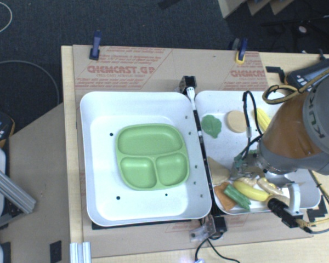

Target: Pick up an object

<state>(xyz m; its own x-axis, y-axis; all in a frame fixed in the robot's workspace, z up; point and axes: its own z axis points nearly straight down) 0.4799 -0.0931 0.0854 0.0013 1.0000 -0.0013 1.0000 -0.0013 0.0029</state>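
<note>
Toys lie in the right bin point(219, 100): a banana point(251, 191) and a green piece point(237, 197) at its near edge, a leaf point(211, 125) mid-bin. Gripper point(242, 167) sits just above the banana; its state I cannot tell. Best to descend squarely over the banana, clear of the rim.

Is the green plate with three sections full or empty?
Empty. The green three-section plastic plate in the left white bin shows bare green in all its sections, with nothing lying on it.
</note>
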